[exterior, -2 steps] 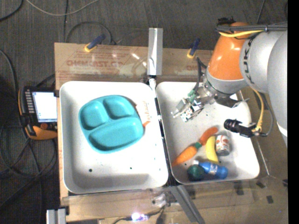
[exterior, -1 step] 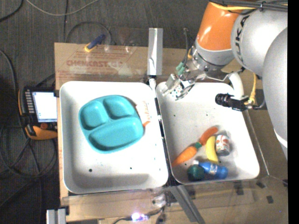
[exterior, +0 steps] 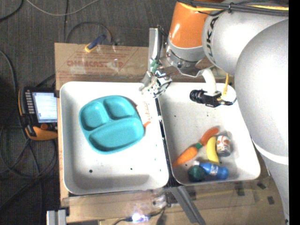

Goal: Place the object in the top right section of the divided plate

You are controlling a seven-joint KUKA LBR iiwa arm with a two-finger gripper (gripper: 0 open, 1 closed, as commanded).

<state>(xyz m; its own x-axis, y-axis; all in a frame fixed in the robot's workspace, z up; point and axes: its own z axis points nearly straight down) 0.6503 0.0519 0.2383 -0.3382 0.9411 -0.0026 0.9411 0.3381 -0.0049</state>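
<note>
A teal divided plate (exterior: pixel 112 123) lies in the left bin (exterior: pixel 93 172), with two small sections at its top and one large section below. My gripper (exterior: pixel 153 85) hangs over the upper end of the wall between the two bins, above and to the right of the plate. Just below it, a thin white and orange object (exterior: pixel 145 111) sits beside the plate's right rim, near the top right section. I cannot tell whether the gripper is touching this object.
The right bin (exterior: pixel 187 121) holds two carrots (exterior: pixel 186 156), a banana (exterior: pixel 212 150), a small can (exterior: pixel 223 144), a blue bottle (exterior: pixel 214 170) and a dark green item (exterior: pixel 196 173) in its lower part. A handheld pendant (exterior: pixel 40 111) lies left of the bins.
</note>
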